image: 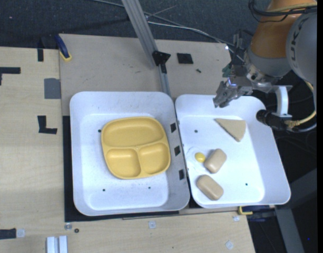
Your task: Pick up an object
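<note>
Claw (223, 100) is hovering at the right bin's (272, 194) 12 o'clock rim; we cannot tell its opening. We are seeing a tan wedge (232, 127) toward 5 o'clock.

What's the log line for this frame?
gripper: above right bin far edge, holds nothing | right bin: wedge, two buns, yellow ball | left bin: yellow tray

pincer (223, 100) above right bin's (272, 194) far edge | wedge (232, 127) just beside | yellow tray (135, 146) left bin (87, 141)
</note>
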Available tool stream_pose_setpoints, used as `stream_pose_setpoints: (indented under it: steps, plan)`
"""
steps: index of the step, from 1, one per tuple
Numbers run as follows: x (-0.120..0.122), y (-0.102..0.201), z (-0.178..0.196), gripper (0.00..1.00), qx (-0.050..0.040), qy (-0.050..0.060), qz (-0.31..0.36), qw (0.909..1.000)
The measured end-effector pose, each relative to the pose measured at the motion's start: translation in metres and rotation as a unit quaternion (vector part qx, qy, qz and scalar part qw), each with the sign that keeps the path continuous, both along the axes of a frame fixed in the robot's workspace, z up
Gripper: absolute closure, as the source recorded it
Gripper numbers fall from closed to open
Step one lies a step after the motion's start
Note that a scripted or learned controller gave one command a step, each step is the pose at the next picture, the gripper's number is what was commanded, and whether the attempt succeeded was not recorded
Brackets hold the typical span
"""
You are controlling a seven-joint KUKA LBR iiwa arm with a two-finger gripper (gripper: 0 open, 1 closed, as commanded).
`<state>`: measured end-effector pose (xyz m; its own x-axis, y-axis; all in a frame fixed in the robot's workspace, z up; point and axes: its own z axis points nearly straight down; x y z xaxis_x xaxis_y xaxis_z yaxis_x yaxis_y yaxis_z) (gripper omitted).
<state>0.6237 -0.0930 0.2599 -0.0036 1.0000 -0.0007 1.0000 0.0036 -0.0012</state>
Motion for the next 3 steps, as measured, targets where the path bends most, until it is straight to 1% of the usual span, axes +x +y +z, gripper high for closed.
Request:
stream_pose_setpoints:
  steps: [1, 2, 3]
  plan:
    - [0.006, 0.044, -0.004, 1.0, 0.0003, 0.0, 0.0, 1.0]
    - [0.007, 0.106, -0.01, 1.0, 0.0001, 0.0, 0.0, 1.0]
    - [0.01, 0.162, -0.027, 1.0, 0.0002, 0.001, 0.001, 1.0]
